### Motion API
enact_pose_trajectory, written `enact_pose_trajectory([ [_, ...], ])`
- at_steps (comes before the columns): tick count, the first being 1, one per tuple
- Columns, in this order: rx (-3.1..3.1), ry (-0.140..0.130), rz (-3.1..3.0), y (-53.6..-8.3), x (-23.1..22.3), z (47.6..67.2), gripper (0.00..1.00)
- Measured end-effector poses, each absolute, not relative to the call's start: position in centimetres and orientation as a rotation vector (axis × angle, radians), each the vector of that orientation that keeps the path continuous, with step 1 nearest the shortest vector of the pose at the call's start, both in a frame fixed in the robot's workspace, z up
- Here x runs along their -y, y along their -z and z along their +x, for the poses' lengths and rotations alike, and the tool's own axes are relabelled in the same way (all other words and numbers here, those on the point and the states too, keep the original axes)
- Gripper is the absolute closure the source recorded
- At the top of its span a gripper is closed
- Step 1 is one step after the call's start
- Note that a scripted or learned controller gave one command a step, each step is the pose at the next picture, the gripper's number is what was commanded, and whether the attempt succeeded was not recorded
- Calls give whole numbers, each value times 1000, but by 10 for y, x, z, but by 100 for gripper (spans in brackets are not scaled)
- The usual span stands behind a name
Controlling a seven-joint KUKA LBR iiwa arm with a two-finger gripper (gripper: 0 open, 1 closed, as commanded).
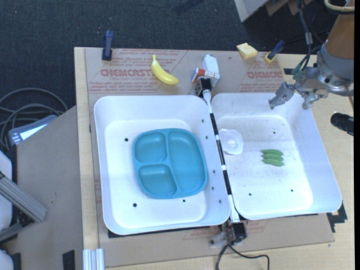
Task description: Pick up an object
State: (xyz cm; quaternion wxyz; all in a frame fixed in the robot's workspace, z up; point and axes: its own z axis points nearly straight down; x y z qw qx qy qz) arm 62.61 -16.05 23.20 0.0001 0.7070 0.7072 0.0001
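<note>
- Camera view, from above: the pincer point(293, 96) hangs over the far right corner of the right bin point(304, 198), its two grey fingers spread apart and gripping nothing.
- The arm point(337, 49) enters from the right, its tan-orange section high at the picture's edge, with cables trailing off the wrist.
- Nearest candidates for the pick: a green pod-like object point(273, 157) lying flat in the middle of the right bin, well apart from the pincer, and a small clear cup-like piece point(230, 142) against that bin's left wall.
- By this evidence the task has barely begun: nothing is lifted, and the approach, descent, closing and lift all remain.
- The green object sits clear of every wall, with open floor around it; the clear piece crowds the divider, a tighter reach.
- The left bin point(112, 151) holds a blue divided plate point(169, 163).
- Beyond the bins, on the worktop point(135, 72), lie a banana point(162, 73), a small carton point(207, 71) and a yellow block point(246, 50).
</note>
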Motion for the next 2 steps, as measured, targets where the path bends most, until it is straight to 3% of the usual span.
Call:
enact_pose_trajectory([
  [1,-2222,2,2224,-98,167,575,0],
  [2,-2222,0,2223,-85,135,537,0],
])
